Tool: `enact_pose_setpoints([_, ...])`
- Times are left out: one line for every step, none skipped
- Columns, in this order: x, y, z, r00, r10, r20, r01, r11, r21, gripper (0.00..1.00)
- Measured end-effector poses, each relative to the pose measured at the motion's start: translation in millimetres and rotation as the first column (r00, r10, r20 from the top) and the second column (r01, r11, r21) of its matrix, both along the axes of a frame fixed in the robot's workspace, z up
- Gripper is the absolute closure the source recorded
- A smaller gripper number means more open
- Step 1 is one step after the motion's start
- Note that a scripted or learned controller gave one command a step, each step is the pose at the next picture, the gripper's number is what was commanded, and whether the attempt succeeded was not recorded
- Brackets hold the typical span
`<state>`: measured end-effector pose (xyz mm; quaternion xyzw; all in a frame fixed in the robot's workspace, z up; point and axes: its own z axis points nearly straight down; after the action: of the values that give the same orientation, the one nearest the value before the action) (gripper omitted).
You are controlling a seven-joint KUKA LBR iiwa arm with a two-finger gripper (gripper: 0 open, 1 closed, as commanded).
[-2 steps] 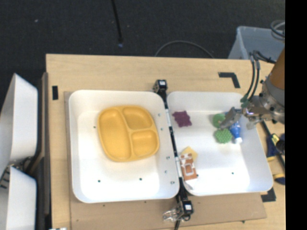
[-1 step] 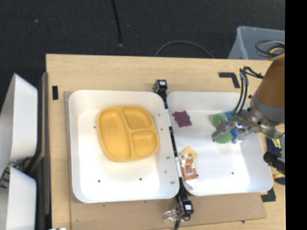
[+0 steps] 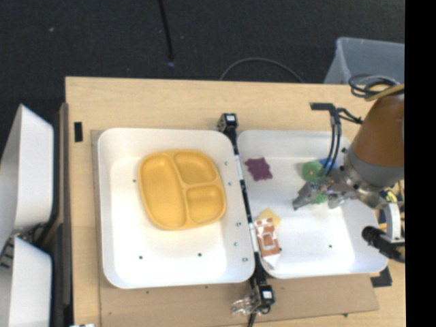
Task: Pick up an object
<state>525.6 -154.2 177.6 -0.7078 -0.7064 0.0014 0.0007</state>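
The gripper point(image 3: 310, 197) hangs over the right bin point(image 3: 306, 257); I cannot tell its grip. A green thing point(image 3: 311, 169) sits at its 12 o'clock, a purple thing point(image 3: 258, 168) at 10.

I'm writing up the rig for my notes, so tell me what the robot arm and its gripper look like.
The arm shows a broad, rounded orange-brown band above a grey wrist section. Blue and black cables loop down its left side towards the wrist. The gripper is dark grey metal and angular; it is too small to make out any markings.
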Motion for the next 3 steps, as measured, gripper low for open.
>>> enact_pose_setpoints([0.5,2.8,-62.8,1.0,0.0,-0.002,0.0,1.0,0.001,0.0])
enact_pose_setpoints([2.7,1.9,-48.0,1.0,-0.006,0.007,0.006,1.0,0.0,1.0])
enact_pose_setpoints([12.8,2.5,-0.1,1.0,0.006,0.009,-0.006,1.0,-0.001,1.0])
